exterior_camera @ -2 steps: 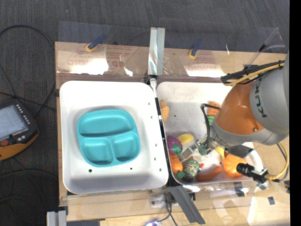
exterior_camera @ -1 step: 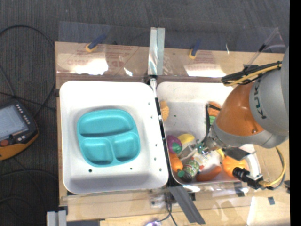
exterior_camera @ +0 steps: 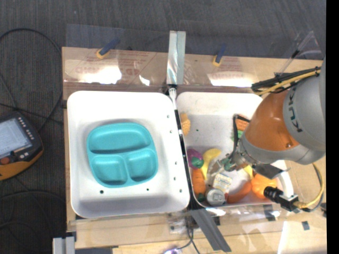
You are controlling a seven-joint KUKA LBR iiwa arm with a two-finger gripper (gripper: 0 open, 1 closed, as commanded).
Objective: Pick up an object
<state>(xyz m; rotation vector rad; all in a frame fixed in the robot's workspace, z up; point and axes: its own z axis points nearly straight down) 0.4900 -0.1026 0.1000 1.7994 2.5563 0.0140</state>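
The arm reaches from the right into the right bin [exterior_camera: 212,115]. Its gripper [exterior_camera: 229,164] is low over a heap of small toys at the bin's front. Under and beside it lie a yellow toy [exterior_camera: 212,154], a purple toy [exterior_camera: 194,156], an orange carrot-like toy [exterior_camera: 198,181], a clear packet with a label [exterior_camera: 222,180], a small can [exterior_camera: 215,197] and an orange piece [exterior_camera: 259,186]. The orange wrist band hides the rest of the heap at the right. I see nothing clearly held between the fingers.
The left bin [exterior_camera: 85,110] holds a teal three-compartment tray [exterior_camera: 123,153]. A metal divider [exterior_camera: 176,57] stands between the bins at the back. A small orange bit [exterior_camera: 185,123] lies by the right bin's left wall. A handheld pendant [exterior_camera: 16,142] lies on the floor at far left.
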